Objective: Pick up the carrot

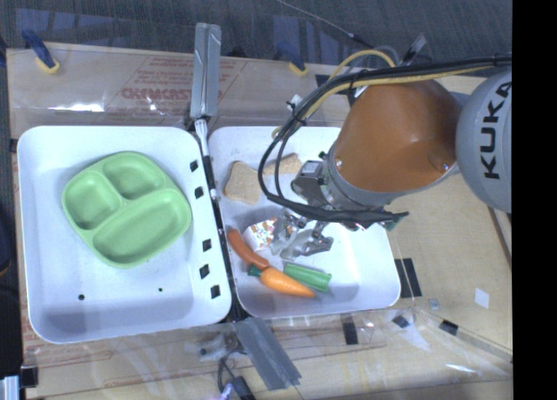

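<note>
Jaws (305, 240), spread unclear, hover just above the carrot (285, 282), apart.

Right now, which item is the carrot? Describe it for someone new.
Look in the right-hand white bin, at its near edge below the gripper. The carrot is the short orange cone lying next to a green piece; the longer, redder curved item lies up-left of it.

Bright, even overhead light. The white bins (52, 303) look slightly washed out. Soft shadows; focus a little soft.
</note>
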